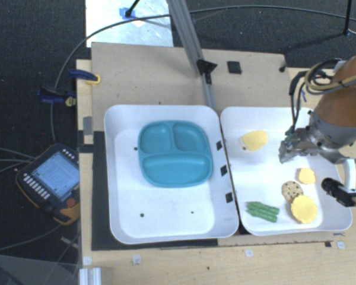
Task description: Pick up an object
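Note:
The right bin holds a pale yellow oval piece near its back, a small yellow chunk, a speckled brown cookie, a round yellow disc and a bunch of green beans at the front. My gripper hangs over the right bin, right of the oval piece and above-left of the small yellow chunk. Nothing shows between its fingers.
A blue divided plate lies in the left bin. A grey pole slants in from the back to the bins' divider. A teach pendant and cables lie off the bench's left.

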Available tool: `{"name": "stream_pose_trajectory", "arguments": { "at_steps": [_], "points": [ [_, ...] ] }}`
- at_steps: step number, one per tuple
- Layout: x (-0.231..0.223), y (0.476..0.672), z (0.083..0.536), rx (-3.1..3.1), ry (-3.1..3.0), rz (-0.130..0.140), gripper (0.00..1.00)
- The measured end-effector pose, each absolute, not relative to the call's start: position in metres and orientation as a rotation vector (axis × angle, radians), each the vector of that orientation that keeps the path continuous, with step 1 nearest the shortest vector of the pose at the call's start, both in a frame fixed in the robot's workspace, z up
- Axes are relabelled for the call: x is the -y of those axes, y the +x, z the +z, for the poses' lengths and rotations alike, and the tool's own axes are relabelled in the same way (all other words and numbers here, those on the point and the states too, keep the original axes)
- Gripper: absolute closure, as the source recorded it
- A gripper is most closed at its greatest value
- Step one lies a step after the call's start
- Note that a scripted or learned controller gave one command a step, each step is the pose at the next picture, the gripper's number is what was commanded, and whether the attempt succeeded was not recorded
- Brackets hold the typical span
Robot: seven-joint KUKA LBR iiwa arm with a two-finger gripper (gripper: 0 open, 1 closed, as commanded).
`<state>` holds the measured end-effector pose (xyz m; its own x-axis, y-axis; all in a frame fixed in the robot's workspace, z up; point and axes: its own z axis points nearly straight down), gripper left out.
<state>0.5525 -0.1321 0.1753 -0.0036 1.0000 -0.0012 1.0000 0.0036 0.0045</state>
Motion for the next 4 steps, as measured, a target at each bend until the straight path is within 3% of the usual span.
{"name": "stream_pose_trajectory", "arguments": {
  "at_steps": [2, 3, 4],
  "points": [
    [0.131, 0.556, 0.291, -2.223, 2.211, 0.006, 1.00],
    [0.078, 0.540, 0.286, -2.230, 2.212, 0.002, 1.00],
    [0.028, 0.537, 0.283, -2.232, 2.210, 0.003, 1.00]
  ]
}}
